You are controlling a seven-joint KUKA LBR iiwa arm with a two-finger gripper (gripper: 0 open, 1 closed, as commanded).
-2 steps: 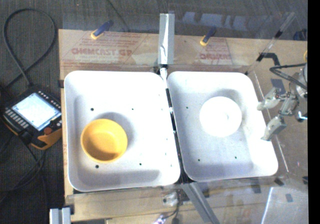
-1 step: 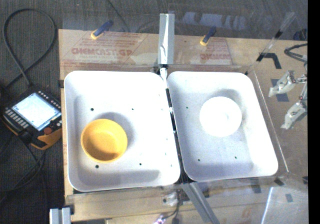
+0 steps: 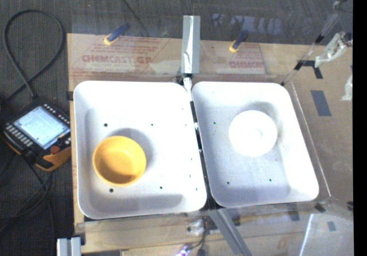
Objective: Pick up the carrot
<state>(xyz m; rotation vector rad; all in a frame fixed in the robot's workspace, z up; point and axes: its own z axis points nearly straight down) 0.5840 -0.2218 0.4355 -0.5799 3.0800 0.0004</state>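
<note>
Camera view, yellow bowl [image 3: 119, 160] in left bin [image 3: 86, 106], perhaps a white plate [image 3: 253, 132] in right bin [image 3: 295, 174]

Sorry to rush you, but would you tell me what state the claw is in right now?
Claw: cannot be told from this camera view, which takes in the yellow bowl in the left bin and the white plate in the right bin.

Two white bins [image 3: 86, 192] are looking like smooth, matt plastic. A smooth yellow bowl [image 3: 119, 160] and a matt white plate [image 3: 253, 133] are being held in them.
</note>
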